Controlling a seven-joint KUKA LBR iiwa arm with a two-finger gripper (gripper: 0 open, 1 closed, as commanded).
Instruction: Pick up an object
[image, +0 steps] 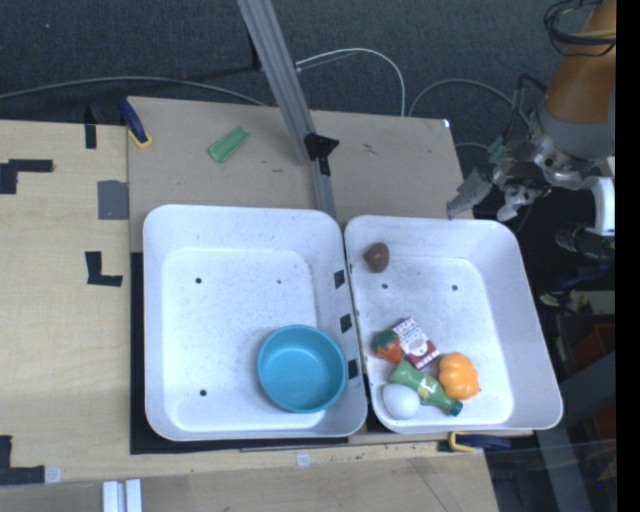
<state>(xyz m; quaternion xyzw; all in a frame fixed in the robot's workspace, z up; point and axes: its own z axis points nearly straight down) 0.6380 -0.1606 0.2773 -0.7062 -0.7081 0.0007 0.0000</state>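
My gripper (488, 203) hangs beyond the far right corner of the right bin (500, 300), above its rim, with the fingers apart and nothing between them. In that bin, a small brown ball (376, 257) lies alone near the far left corner. A cluster sits at the near side: a red and white carton (416, 341), a small orange and green piece (387, 346), an orange fruit (459, 375), a green bottle (424, 387) and a white egg (402, 402). A blue bowl (300, 367) rests in the left bin (200, 300).
A grey slanted pole (285, 80) comes down to the far edge between the bins. A green block (227, 144) and a blue and yellow clamp (135, 124) lie on the bench behind the left bin. Cables trail behind the right bin.
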